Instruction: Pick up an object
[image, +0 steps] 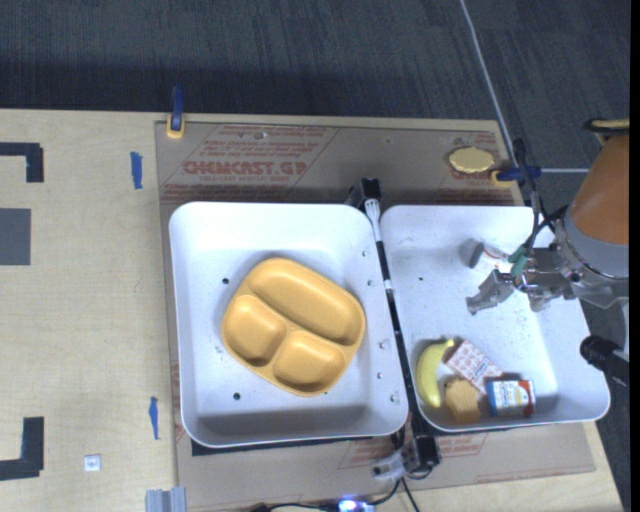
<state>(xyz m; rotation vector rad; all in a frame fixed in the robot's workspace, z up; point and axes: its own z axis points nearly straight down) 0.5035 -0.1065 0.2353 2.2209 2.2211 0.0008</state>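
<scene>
Nothing lifted yet: the grey two-finger gripper hovers with fingers spread, holding nothing; the yellow banana waits below.

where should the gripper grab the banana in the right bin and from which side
Probably the banana's middle, coming straight down from above, fingers closing across its narrow width. It lies flat, curved along the right bin's left wall, with a snack packet and a round cookie-like item crowding its right side, so a sideways approach looks blocked. The gripper hovers up-right of it.
</scene>
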